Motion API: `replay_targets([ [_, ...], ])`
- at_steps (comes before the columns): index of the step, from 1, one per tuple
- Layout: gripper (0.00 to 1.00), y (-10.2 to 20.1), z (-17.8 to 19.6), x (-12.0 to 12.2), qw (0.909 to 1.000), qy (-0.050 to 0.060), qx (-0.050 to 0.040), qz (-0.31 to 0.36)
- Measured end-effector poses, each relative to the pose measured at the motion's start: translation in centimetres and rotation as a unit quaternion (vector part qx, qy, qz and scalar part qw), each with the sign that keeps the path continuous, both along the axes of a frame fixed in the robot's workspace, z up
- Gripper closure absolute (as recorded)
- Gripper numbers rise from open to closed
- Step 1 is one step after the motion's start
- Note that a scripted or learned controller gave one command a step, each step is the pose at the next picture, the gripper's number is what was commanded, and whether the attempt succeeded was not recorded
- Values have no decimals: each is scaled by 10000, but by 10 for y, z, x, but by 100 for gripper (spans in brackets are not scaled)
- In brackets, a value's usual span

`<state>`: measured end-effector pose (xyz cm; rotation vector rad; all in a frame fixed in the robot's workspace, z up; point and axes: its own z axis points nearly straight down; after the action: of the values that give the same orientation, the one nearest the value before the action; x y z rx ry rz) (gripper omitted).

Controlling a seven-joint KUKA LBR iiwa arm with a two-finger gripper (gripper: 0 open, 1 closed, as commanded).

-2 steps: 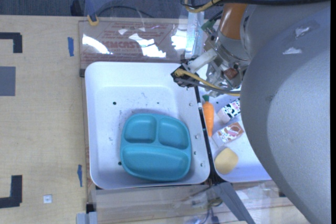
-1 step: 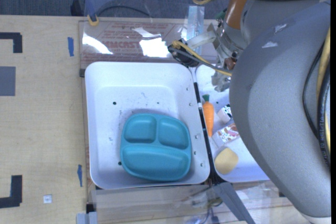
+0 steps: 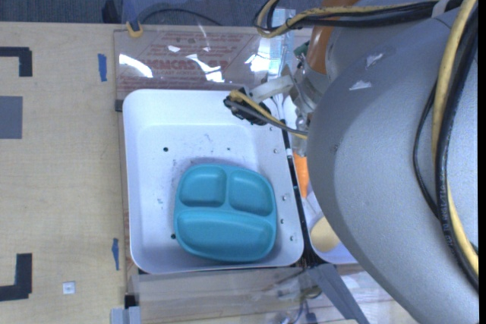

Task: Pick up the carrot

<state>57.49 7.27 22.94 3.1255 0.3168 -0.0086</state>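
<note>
From my seat, the carrot (image 3: 302, 174) shows as a narrow orange sliver just past the right wall of the left bin (image 3: 144, 163), in the neighbouring bin, with the arm (image 3: 395, 163) covering most of it. I judge it to be a light, stiff, toy-like piece with a smooth, tapering skin that could slip or roll out of a pinch, so I would take it across its thicker middle, jaws square to its long axis, rather than near the thin tip. A pale yellowish object (image 3: 325, 235) lies just below it, near enough to get in the way of a finger. The left bin holds a teal divided plate (image 3: 225, 212) lying near its front wall, well apart from the carrot. The arm's grey bulk hangs over the right bin and hides the end of the tool, so I cannot tell how wide it stands or whether it has anything.
</note>
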Motion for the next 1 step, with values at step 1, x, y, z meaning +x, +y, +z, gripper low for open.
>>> replay_targets([
  [1, 100, 39, -110, 8, 9993, -42, 12, 361],
])
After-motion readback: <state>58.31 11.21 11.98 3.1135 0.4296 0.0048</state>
